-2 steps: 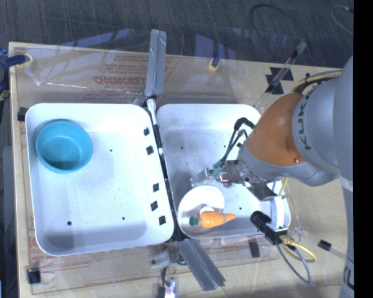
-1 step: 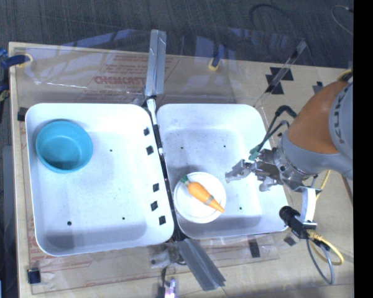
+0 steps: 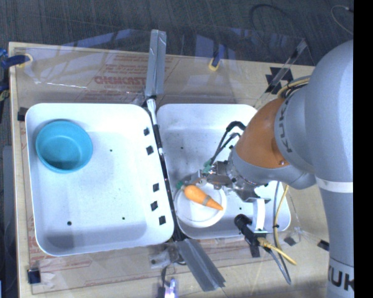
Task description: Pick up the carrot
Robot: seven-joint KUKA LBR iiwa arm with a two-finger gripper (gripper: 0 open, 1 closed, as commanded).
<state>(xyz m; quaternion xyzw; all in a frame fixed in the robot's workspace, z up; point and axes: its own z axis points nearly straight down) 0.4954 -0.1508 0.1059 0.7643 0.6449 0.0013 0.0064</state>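
Carrot lying on a small white plate in the right bin, at about 7 o'clock of that bin's floor, close to the divider between the two bins. It points from 10 o'clock (green stub end) to 4 o'clock (tip). The gripper hangs at the carrot's 1 o'clock, very near or just touching its upper side; the wrist and cables mask it, so whether the tool is spread or pressed together cannot be told, and no carrot is seen pinched in it. The left bin holds a blue bowl at 10 o'clock, well apart from the work.

Judged risks: (1) the tool appears offset toward the stub end, so a closure there could catch only the taper and let the carrot pivot or slip out; (2) the carrot is round and rests on a smooth plate, so a push from one side could roll it toward the plate's rim or off it; (3) a low descent could press on the plate and tip or drag it; (4) the loose cables near the wrist could snag on the bin wall at 4 o'clock.
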